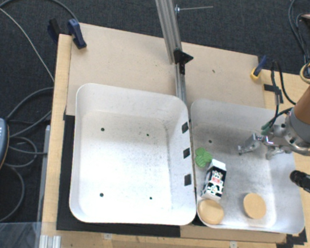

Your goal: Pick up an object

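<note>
You've got the gripper (250, 144) over the right bin (284, 184), nothing btwn its fingers; at its 7 o'clock sit a green item (202, 156), a black-and-white carton (214, 180) and 2 tan discs (211, 211) (254, 205); left bin (84, 139) at 9 o'clock.

A: Where is there room in the right bin (278, 224)?

B: Its far half is bare floor, apart from the tool (249, 144) hanging over it near the right wall.

A: And the near half?

B: Crowded. A green piece (202, 156), a black-and-white carton (214, 180) and a tan disc (210, 212) line the left wall; another tan disc (254, 205) lies apart, with a gap between.

A: The left bin (89, 105)?

B: Open floor throughout.
</note>
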Available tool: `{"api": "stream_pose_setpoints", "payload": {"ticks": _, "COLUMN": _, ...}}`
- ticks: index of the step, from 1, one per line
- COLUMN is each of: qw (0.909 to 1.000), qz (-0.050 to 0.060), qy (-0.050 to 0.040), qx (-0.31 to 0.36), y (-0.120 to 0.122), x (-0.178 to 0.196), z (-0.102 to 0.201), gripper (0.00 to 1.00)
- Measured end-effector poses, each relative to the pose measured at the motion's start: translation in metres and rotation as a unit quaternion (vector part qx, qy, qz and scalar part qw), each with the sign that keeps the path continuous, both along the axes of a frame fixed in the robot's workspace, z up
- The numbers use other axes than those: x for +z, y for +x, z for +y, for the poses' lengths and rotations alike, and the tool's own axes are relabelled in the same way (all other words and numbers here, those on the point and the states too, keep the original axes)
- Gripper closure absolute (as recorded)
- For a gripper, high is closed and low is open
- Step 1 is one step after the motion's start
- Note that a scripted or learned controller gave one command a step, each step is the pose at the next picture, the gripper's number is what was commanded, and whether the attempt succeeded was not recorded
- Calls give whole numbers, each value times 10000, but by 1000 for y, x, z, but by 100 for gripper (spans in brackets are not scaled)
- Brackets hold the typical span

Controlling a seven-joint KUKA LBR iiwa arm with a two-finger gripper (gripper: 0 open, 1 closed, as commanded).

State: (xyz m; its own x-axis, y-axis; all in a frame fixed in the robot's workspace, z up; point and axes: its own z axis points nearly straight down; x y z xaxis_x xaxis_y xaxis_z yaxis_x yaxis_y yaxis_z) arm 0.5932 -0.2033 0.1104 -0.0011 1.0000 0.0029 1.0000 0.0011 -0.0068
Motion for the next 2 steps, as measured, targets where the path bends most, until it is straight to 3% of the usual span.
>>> {"api": "stream_pose_setpoints", "payload": {"ticks": 1, "qw": 10000, "qz": -11, "qy": -5, "qx": 0, "y": 0, "x": -19, "z": 1, "gripper": 0}}
{"api": "stream_pose_setpoints", "payload": {"ticks": 2, "qw": 10000, "qz": -35, "qy": -7, "qx": 2, "y": 1, "x": -6, "z": 1, "gripper": 100}}
